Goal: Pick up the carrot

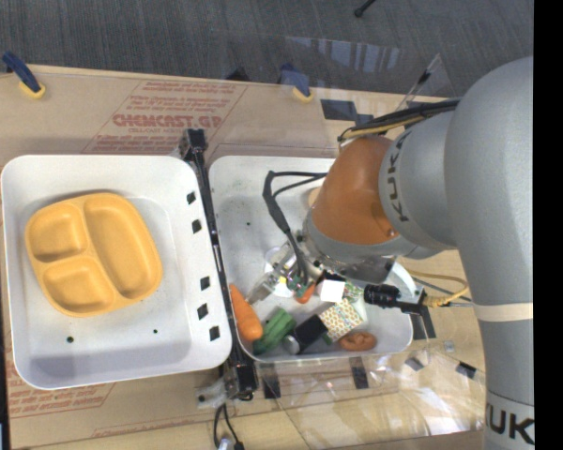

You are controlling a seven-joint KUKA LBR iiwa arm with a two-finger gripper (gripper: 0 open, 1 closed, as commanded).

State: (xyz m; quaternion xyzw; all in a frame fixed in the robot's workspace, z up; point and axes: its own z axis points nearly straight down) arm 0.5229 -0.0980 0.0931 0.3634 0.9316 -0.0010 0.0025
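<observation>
1. One carrot (246, 315) lies in the right bin (239, 195), hard against that bin's left wall near the front corner, its long axis running from upper left to lower right, thick end toward the front.
2. Just beside it on the right sits a green vegetable (276, 330), touching or nearly touching the carrot's lower end; a black block (309, 332), a patterned box (342, 318) and a brown piece (358, 341) crowd the front of the same bin.
3. The gripper (296, 275) hangs over the bin's middle, near the carrot but up and to its right, half hidden under the wrist; I cannot tell whether it is apart or together, and nothing can be seen held in it.
4. To do the pick well, I judge the tool should shift toward the left wall and front, then turn so it closes across the carrot's narrow width, not along its length.
5. Room is tight: the wall on one side and the green vegetable on the other leave little gap, so a grasp nearer the carrot's upper, freer end looks safer.
6. The divider with black clips (206, 279) between the bins is a likely snag on descent.
7. Open room lies in the right bin's upper left; the left bin (19, 345) holds a yellow tray (92, 252).
</observation>
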